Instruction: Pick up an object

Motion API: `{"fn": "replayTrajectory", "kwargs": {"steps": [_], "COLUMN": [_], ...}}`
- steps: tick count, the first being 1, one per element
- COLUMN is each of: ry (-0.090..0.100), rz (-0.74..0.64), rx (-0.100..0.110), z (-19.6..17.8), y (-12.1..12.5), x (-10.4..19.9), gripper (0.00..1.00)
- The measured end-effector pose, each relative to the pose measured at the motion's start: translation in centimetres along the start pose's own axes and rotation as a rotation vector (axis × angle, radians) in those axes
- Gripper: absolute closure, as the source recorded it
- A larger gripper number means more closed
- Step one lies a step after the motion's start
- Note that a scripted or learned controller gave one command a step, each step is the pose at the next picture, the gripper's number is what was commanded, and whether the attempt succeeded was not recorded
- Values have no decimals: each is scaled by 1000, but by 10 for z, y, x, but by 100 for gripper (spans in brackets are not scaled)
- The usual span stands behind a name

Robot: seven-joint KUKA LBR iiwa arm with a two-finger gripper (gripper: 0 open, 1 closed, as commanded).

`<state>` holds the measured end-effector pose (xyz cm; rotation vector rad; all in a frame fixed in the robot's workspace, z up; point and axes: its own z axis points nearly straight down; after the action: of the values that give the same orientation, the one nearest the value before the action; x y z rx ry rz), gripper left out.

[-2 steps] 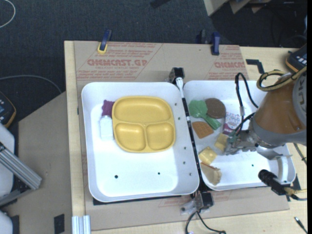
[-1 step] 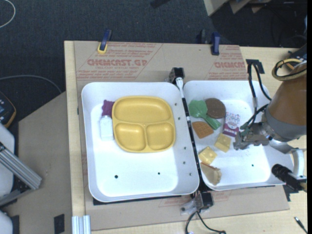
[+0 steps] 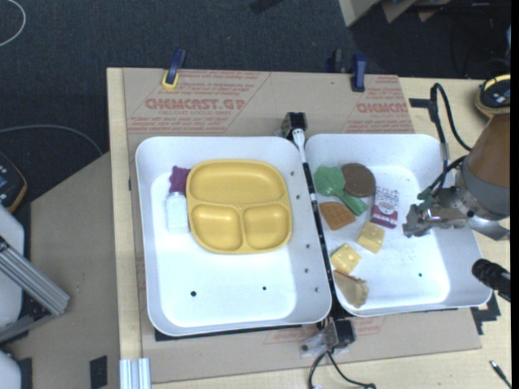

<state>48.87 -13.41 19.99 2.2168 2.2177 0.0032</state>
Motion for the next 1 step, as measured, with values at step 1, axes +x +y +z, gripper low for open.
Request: {"fn": "replayTrajectory", "kwargs": {"steps": [1], "ry": [0], "rz": [-1], "rx": [0], "z": [-27], "y": [1], "x": [0], "gripper": [100]}}
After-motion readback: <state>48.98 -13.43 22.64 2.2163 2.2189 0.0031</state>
